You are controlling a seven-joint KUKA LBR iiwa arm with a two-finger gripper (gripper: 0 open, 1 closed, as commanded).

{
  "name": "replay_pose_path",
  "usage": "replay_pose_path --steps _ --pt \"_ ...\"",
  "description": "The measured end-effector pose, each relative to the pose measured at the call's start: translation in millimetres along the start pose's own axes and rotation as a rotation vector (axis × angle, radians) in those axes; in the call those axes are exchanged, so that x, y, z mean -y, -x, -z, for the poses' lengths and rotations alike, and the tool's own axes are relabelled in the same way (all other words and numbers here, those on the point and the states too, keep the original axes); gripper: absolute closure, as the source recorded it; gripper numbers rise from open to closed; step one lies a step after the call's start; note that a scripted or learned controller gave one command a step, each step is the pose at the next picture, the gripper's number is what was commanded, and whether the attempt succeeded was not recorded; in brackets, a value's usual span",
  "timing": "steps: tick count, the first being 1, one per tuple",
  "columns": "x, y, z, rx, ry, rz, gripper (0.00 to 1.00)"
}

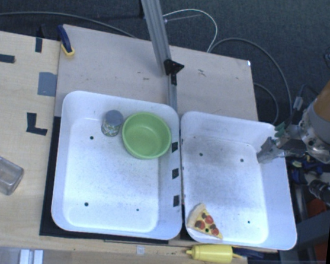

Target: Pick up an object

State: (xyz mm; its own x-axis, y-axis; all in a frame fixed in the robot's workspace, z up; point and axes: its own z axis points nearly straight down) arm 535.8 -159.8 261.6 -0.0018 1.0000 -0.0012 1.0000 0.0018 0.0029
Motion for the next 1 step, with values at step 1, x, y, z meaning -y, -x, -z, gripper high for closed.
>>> replay_pose_path --steps 1 --pt "-23.0 -49.4 -2.6 -0.002 -0.004 0.005 1.0"
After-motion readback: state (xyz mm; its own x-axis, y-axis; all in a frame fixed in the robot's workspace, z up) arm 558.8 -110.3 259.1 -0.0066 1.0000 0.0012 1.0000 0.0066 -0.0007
